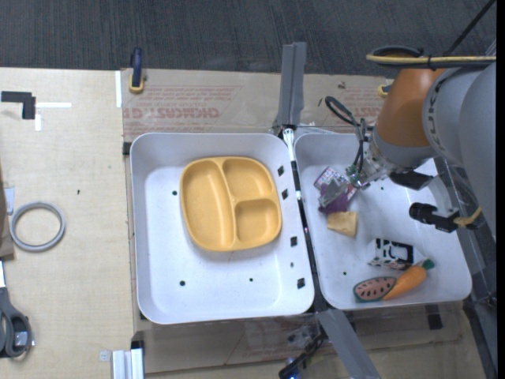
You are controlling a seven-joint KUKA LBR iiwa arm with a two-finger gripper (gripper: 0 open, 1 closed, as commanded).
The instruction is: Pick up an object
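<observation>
My gripper (345,181) reaches into the right bin (442,235) from the right and hangs low over its upper left part. Its tip sits right at a small purple and grey object (334,198); whether it touches that object is unclear. Just below lies a tan wedge (342,224). Further toward the bin's front are a black and white item (392,252), an orange carrot (409,279) and a watermelon slice toy (375,289). The arm's orange band (404,105) stands above the bin's back rim.
The left bin (158,275) holds a yellow divided plate (231,202). A grey upright post (291,85) rises between the bins at the back. On the bench to the left lie a grey ring (35,226) and scissors (12,330).
</observation>
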